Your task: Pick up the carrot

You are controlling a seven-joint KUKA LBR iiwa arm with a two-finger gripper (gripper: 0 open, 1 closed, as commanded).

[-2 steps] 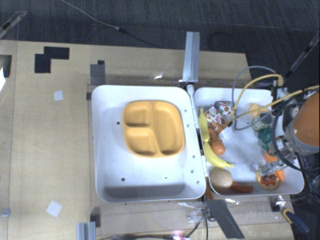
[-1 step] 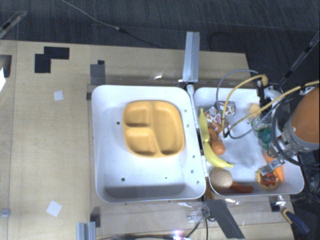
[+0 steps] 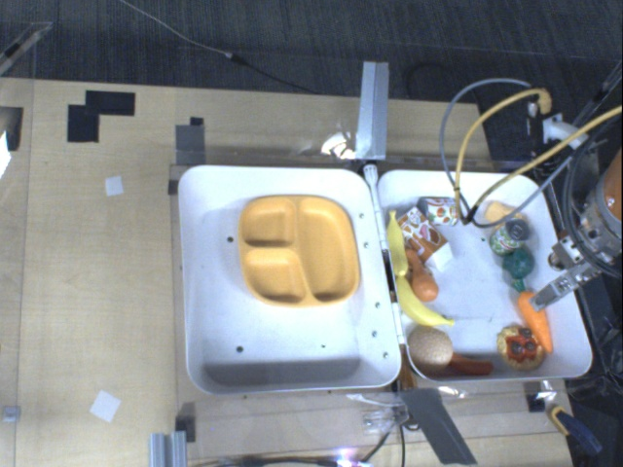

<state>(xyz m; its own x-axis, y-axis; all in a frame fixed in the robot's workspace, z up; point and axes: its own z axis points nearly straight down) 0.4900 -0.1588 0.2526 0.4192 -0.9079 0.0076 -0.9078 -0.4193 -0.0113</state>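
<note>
The carrot [image 3: 534,320] lies near the right wall of the right bin [image 3: 574,363], just above a round red-and-yellow fruit [image 3: 521,347]. The end effector [image 3: 551,292] sits right at the carrot's upper end, though whether it's spread or pinched I cannot tell. In the left bin [image 3: 209,261] rests a yellow divided plate [image 3: 295,249].

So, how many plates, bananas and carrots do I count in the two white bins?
Yellow divided plastic plate: 1
Long yellow curved banana: 1
Orange tapered carrot: 1
Total: 3
</note>
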